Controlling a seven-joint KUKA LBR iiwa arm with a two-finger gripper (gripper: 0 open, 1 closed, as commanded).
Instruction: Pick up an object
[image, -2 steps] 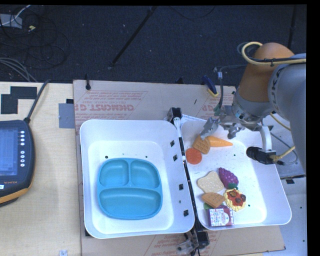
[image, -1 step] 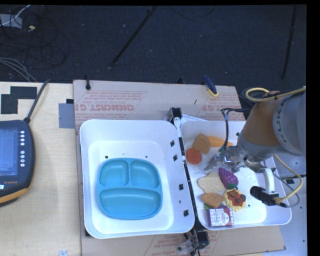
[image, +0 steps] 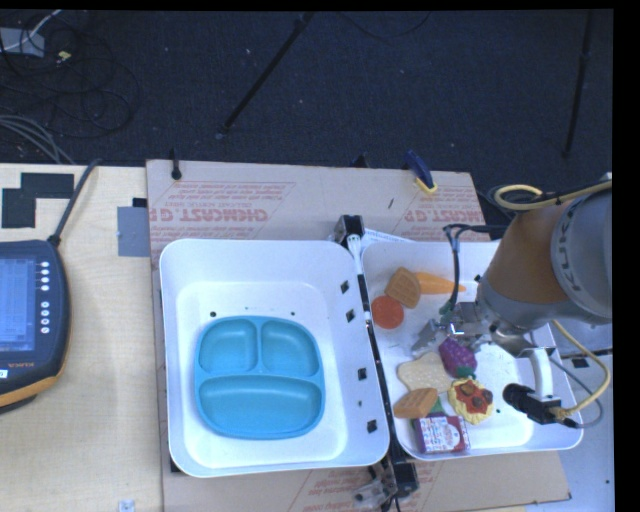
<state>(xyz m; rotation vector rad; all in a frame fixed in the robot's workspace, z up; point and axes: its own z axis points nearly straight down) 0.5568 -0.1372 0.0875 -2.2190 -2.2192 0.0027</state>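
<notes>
So the grey arm's gripper (image: 447, 333) is down in the right-hand shallow white plastic bin (image: 515, 432), sitting right over the pile of toy food. From this angle I honestly can't tell how the jaws are set, the metal bits blur into the clutter underneath, so I wouldn't call anything grabbed yet.

Closest candidate looks like the small purple grape-bunch toy (image: 458, 355), just beside and below the gripper, maybe touching it. Trouble is it's packed in: a flat beige bread-slice toy (image: 424, 372) sits against its left, and a round yellow-and-red pizza-like toy (image: 471, 399) just below. A brown croissant-shaped toy (image: 416, 403) and a red-and-white printed carton (image: 441, 435) are further down toward the bin's near wall. Up top there's a tan cookie-like disc (image: 405, 287), an orange carrot-shaped toy (image: 438, 284) and a red tomato ball (image: 388, 313), which stand a bit more apart.

If it were me, I'd commit to the purple one: centre on it, come straight down, close slowly so the bread doesn't get wedged in too. Then lift a touch and check something's actually in there before swinging away.

The left-hand white bin (image: 190, 290) has a blue divided plastic plate (image: 260, 377) in it.
</notes>
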